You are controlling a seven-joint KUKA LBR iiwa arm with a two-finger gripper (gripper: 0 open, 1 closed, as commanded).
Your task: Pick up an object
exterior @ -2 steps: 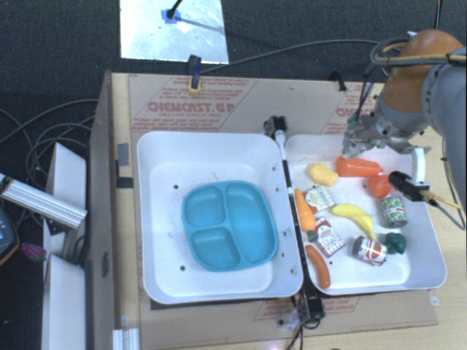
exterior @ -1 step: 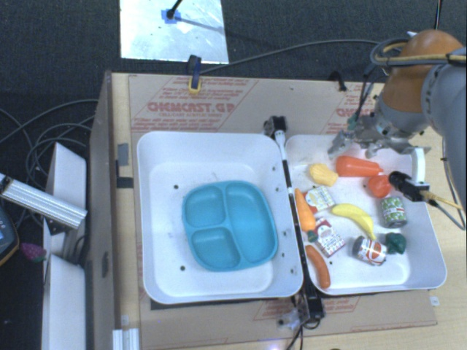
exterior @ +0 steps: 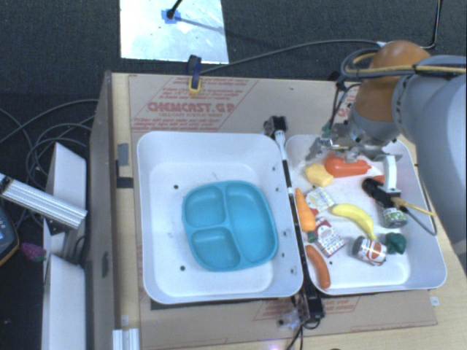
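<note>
So nothing's picked up yet as far as I can see: the gripper [exterior: 337,146] is down at the far end of the right bin [exterior: 430,265], just above the orange block [exterior: 349,168], and I honestly can't tell its state.

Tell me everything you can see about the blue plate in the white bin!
The blue plate is a light blue, smooth, plastic-looking tray with rounded corners. Raised ridges split it into three sections: two smaller ones and one larger one. It lies flat, turned a little askew, on the floor of the left bin, slightly toward the near side. It holds no food, and it touches only the bin floor.
</note>
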